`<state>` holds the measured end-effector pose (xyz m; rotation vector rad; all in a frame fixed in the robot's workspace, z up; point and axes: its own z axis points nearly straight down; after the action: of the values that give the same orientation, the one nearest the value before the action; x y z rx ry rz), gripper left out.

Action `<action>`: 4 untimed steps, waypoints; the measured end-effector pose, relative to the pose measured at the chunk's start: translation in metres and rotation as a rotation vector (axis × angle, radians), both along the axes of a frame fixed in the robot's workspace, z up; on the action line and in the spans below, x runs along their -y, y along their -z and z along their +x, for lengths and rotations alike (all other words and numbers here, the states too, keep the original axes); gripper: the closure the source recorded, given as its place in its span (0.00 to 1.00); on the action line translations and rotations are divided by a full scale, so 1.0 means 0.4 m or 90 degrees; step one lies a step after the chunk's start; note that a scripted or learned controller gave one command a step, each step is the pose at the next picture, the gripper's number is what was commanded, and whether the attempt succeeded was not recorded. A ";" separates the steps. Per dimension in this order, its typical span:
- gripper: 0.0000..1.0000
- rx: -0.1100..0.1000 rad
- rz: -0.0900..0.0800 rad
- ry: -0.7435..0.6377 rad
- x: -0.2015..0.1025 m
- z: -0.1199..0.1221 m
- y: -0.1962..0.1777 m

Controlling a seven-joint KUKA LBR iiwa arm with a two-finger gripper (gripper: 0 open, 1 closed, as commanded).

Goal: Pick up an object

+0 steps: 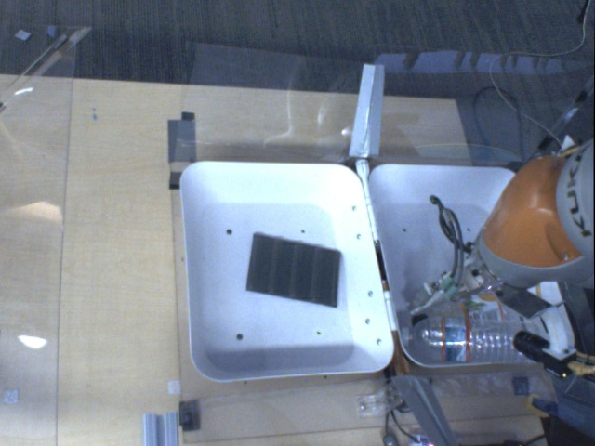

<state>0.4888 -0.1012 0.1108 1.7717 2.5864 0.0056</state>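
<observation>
Where the arm [544,216] leans low into the right bin [409,203], jaws [453,289] hang just above a clear plastic bottle [465,342] lying against the near wall, their opening impossible to tell; left bin [214,193] holds a dark ribbed pad [294,268].

Arm [548,216] enters from right edge, grey body with orange band sitting up and right of the gripper [453,289]. Wrist angled down and leftward, so the arm bulk lies above-right of the gripper and partly covers it. Gripper low, tip pointing down-left. Black cable [449,223] loops up from just above the gripper along the wrist. Green and white bits near the tip, too cluttered to read. Dark wrist hardware [525,300] sticks out just right of gripper.
</observation>
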 end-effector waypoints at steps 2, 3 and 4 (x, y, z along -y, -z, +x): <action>1.00 0.010 0.001 0.113 -0.031 0.073 0.021; 0.00 0.010 0.001 0.113 -0.031 0.073 0.021; 0.00 -0.001 0.001 0.075 0.043 0.030 0.014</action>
<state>0.5007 -0.1186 0.1050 1.9215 2.4786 0.0051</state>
